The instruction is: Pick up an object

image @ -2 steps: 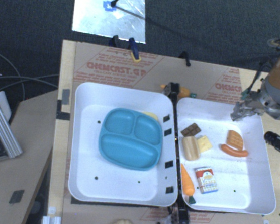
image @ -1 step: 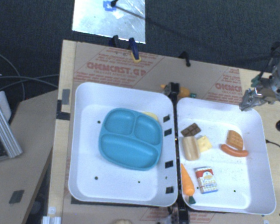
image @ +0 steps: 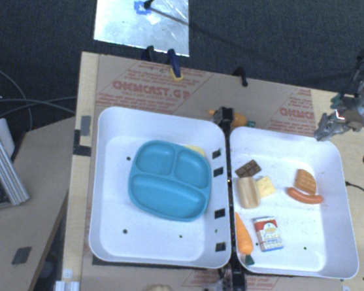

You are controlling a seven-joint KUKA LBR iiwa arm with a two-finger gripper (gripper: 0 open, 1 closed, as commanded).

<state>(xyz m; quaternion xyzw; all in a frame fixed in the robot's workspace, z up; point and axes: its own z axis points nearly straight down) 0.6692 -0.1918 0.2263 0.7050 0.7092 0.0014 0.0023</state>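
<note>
Gripper (image: 327,126) sits above the far right corner of the right bin (image: 346,188), fingers slightly parted, nothing between them. Below it in that bin: waffle piece (image: 306,180) touching a sausage (image: 305,197); chocolate bar (image: 248,168), bread stick (image: 249,192) and cheese cube (image: 266,186) clustered near the divider; small red carton (image: 268,233); carrot (image: 243,235) along the left wall. Left bin (image: 110,166) holds a blue divided plate (image: 170,180)
</note>
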